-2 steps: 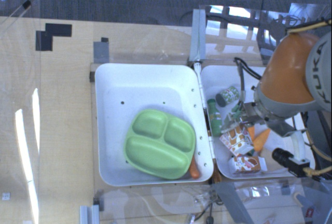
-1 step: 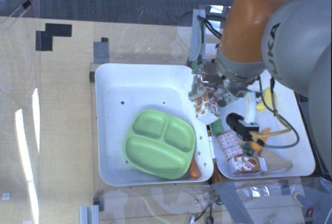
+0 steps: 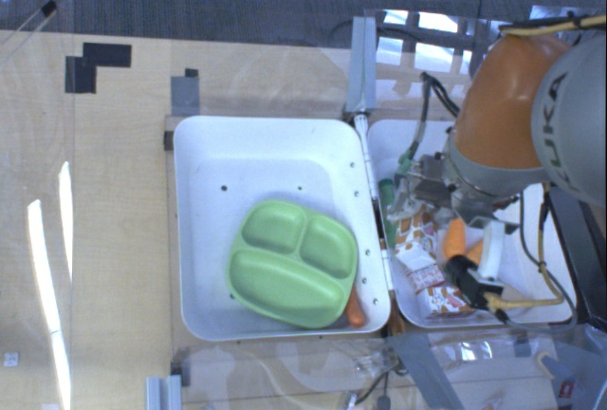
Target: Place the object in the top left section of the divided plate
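Note:
A green divided plate (image 3: 292, 263) lies in the left white bin (image 3: 237, 152), toward its front right, with nothing in its sections. My gripper (image 3: 427, 197) hangs over the right bin (image 3: 403, 138) under the orange-banded wrist, low above a heap of objects. Beneath and beside it are red-and-white snack packets (image 3: 425, 268), an orange piece (image 3: 455, 235) and a green item (image 3: 387, 193) against the bin's left wall. The wrist hides whatever lies directly under the gripper.
A small orange carrot-like piece (image 3: 354, 311) rests in the left bin against the plate's front right rim. A metal divider rail (image 3: 372, 199) separates the two bins. The arm's bulk covers the right bin's far side.

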You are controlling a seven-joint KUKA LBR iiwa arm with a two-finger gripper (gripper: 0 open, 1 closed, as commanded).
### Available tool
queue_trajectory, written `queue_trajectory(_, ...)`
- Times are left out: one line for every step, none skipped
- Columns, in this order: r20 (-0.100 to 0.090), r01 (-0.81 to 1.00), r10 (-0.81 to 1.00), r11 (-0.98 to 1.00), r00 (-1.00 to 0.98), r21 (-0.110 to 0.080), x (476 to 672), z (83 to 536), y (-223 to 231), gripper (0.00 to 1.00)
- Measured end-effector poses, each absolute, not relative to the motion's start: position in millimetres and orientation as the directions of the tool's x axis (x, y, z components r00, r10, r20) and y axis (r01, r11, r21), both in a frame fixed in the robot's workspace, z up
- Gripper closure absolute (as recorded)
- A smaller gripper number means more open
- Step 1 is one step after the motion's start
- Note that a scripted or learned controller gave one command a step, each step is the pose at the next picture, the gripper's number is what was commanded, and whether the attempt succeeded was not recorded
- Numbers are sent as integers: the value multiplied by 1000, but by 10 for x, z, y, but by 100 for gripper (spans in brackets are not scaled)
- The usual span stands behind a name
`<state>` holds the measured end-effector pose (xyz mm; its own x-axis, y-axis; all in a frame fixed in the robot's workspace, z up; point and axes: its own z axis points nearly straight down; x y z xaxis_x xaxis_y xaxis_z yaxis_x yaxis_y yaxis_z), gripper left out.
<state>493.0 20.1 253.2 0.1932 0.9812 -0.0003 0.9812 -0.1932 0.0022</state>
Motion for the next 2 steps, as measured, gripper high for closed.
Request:
queue_trajectory(0,903,903,-429,429,7,5327,2902,-669,100)
queue_trajectory(0,886,886,-464,464,6,5631,3045,-560,100)
